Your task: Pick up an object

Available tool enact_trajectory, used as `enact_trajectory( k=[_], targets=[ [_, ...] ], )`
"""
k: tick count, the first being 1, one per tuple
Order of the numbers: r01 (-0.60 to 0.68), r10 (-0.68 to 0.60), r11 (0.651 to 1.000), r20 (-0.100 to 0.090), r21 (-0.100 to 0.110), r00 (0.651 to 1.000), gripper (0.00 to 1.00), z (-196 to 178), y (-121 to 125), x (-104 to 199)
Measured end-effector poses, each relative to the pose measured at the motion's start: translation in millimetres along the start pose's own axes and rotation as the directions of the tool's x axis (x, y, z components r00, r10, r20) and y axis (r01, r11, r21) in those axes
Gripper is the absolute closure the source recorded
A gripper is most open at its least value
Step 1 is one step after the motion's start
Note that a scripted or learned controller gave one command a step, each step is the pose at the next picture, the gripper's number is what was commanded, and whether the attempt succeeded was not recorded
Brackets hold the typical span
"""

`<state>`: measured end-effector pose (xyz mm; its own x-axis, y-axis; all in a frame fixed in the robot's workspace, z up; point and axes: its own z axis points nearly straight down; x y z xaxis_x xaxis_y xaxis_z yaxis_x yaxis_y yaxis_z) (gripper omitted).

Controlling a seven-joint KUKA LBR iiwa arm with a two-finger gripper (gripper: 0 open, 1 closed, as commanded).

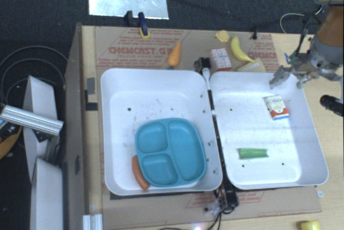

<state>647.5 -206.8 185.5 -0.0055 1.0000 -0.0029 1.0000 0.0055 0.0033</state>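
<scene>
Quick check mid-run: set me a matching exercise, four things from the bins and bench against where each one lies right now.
Things:
1. blue divided tray
2. green object
3. small carton
4. banana

Places:
A. on the cardboard behind the bins
B. right bin, far part, near the gripper
C. left bin, near part
D. right bin, near part

Pairs: 1-C, 2-D, 3-B, 4-A

A brown cardboard-topped bench (pixel 161 43) carries two white bins, the left bin (pixel 115 116) and the right bin (pixel 309 143). Along its far edge lie a carrot (pixel 174 55), a small box (pixel 221 58) and a banana (pixel 239 50).
</scene>
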Motion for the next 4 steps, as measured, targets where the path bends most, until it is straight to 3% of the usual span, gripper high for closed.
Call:
enact_trajectory(
  k=[2, 4],
  targets=[
    [0.0, 0.0, 1.0, -0.001, -0.001, 1.0, 0.0, -12.3, 3.8, 0.2],
    [-0.004, 0.004, 1.0, 0.0, 0.002, 1.0, 0.0, 0.1, -9.0, -0.2]
  ],
)
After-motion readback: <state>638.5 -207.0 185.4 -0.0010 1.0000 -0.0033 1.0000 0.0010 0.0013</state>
